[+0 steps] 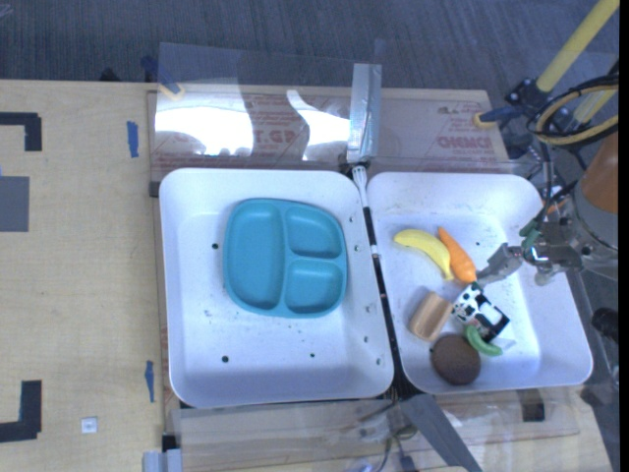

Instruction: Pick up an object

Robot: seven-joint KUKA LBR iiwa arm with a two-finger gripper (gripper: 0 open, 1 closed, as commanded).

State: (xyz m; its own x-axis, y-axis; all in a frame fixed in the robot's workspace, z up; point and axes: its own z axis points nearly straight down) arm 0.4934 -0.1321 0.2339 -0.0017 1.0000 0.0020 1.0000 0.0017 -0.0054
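gripper [494, 265] hangs beside the carrot [456, 253], gripping nothing visible.

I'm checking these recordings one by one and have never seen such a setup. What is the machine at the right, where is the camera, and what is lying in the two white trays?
The one camera is fixed above the bench and looks down at a slant. The machine is a robot arm, grey with an orange band, reaching in from the right over the right bin. Its gripper hangs close to the objects; I cannot tell how its jaws stand, and nothing is seen held. In that bin lie a banana, a carrot, a tan wooden block, a black and white toy, a green piece and a brown round object. The left bin holds a blue divided plate.
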